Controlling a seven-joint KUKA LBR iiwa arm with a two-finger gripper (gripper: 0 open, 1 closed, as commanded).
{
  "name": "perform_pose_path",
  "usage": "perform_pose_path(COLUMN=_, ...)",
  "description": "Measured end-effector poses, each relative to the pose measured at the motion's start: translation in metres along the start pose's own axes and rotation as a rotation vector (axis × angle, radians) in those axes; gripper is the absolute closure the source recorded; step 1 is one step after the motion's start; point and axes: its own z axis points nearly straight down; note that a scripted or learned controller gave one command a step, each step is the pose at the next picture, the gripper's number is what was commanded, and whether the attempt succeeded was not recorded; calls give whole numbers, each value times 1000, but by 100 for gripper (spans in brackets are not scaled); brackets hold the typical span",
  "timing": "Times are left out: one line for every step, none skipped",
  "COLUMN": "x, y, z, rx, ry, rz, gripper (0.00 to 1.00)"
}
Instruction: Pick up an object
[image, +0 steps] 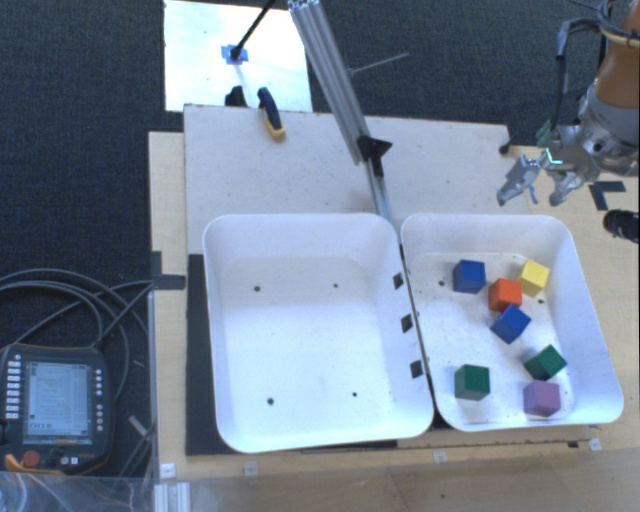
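Contents, right bin (585, 290): seven cubes. Two blue (468, 275) and (511, 323), orange (505, 293), yellow (535, 275), two green (472, 381) and (546, 362), purple (541, 398). Orange touches the lower blue; the rest stand apart. Left bin (230, 300): bare. Gripper (540, 183): spread, carrying nothing, above the right bin's far rim. Step: approach, no grasp made. Next move likely requires descent over a free-standing cube, fingers straddling it.

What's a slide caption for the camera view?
Open gripper hovers beyond the right bin, which holds seven colored cubes.

Teach pendant (55, 405) w/ cables (70, 295) left of bench.
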Motion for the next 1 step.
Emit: perform_pose_path(x=0, y=1, z=-3, rx=-4, ry=-2, rz=-1, gripper=0)
